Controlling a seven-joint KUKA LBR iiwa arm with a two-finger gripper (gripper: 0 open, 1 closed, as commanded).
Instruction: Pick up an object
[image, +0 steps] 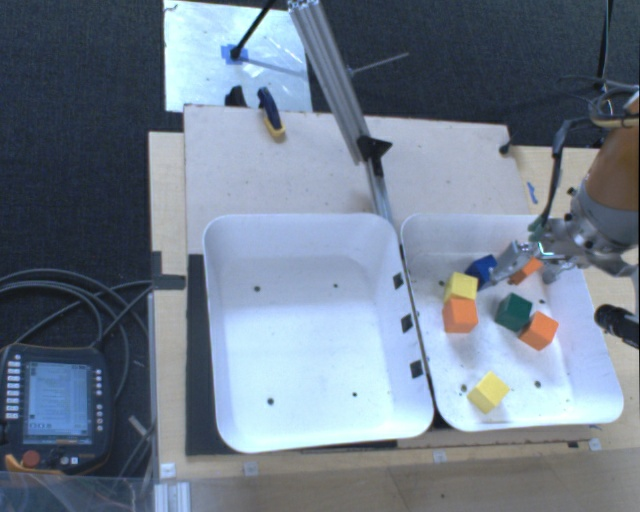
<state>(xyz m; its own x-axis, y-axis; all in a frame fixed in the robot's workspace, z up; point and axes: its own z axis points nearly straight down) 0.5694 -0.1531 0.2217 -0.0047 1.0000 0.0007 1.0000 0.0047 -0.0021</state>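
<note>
The right bin (590, 390) holds the blocks, clustered in its middle and rear, with bare floor along its front wall except for one yellow block (488, 391). My arm (612, 190) comes in over the bin's rear right corner, wrist bent down. My end effector (525, 262) sits low just behind the green block (514, 312), beside a blue block (481, 269), its fingers around a small orange block (529, 267).

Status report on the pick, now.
Gripper low in right bin, over an orange block. Grasp unconfirmed. Blue block close alongside; green block just below.
</note>
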